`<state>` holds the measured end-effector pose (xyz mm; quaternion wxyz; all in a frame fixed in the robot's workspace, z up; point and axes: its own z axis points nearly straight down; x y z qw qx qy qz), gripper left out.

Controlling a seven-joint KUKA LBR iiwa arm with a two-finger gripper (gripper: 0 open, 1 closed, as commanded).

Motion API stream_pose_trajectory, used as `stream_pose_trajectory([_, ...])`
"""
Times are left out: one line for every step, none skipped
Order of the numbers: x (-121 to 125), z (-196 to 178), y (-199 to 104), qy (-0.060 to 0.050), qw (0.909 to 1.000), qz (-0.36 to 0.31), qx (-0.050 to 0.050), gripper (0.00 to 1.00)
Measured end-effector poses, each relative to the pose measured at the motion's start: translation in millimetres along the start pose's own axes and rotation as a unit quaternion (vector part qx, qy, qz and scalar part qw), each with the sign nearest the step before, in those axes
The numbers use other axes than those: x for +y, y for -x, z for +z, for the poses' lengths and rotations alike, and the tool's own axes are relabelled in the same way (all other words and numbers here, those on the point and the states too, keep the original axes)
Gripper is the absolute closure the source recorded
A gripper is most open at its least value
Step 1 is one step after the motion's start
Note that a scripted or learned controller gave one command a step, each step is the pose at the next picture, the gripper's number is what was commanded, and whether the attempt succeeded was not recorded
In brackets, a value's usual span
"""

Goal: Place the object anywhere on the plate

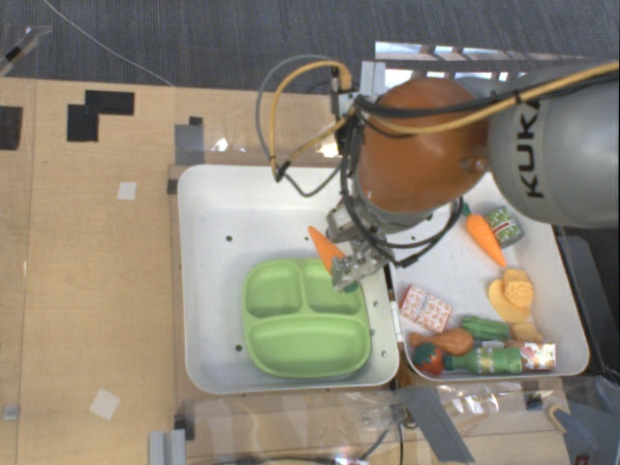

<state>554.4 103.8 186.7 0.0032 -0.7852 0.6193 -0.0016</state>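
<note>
Camera view: the arm reaches down leftward; its gripper clamps an orange carrot at the green plate's one o'clock edge.

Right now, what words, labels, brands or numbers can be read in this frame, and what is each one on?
"KU": large black letters on the grey robot arm; the rest of the word is cut off at the picture's edge.
Green box in the right bin: printed label, too small to read.
Pink-and-white checked packet: pattern only, no text I can read.
Green bottle lying down: label too blurred to read.
</note>
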Motion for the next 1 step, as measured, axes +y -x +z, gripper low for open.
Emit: stream_pose_trajectory([0.2, 0.4, 0.3, 0.000, 1.0000, 0.000, 0.000, 0.00])
